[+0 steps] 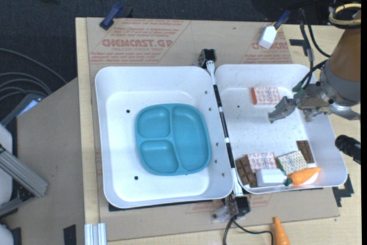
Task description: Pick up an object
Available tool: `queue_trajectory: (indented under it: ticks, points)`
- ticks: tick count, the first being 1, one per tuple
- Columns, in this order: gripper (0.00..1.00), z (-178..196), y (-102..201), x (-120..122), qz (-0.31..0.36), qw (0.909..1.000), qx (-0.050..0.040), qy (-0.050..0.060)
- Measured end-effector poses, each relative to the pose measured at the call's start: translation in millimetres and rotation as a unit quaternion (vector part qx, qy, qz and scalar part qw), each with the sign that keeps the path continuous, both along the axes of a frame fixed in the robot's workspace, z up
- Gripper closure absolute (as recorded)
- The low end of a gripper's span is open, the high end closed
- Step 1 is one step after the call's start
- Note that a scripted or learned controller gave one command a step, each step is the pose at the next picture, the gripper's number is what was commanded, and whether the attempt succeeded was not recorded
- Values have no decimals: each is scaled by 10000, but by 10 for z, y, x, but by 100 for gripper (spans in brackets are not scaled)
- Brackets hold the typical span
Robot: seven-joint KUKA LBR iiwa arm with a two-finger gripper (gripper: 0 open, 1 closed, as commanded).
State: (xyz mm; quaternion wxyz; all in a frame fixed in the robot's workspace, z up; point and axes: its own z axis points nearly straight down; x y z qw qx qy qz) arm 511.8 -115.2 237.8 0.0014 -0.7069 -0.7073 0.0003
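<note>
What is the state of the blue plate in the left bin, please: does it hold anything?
Empty. The blue plate lies flat, right side up, in the left bin, and all three compartments show bare blue.

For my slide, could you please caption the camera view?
End effector above right bin of small items; blue plate in left bin.

The arm (347,74) is cut off by the right edge above its wrist. A small orange thing (279,233) on the worktop (155,43) runs off the bottom edge. The print on the packets (265,94) is too small to read. A white block (271,177) partly covers the chocolate bar (245,171).
</note>
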Motion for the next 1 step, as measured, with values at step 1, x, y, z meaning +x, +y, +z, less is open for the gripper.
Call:
queue_trajectory:
  ticks: [1]
  points:
    - [0, -754, -370, 756, -6, 10000, -10, -8]
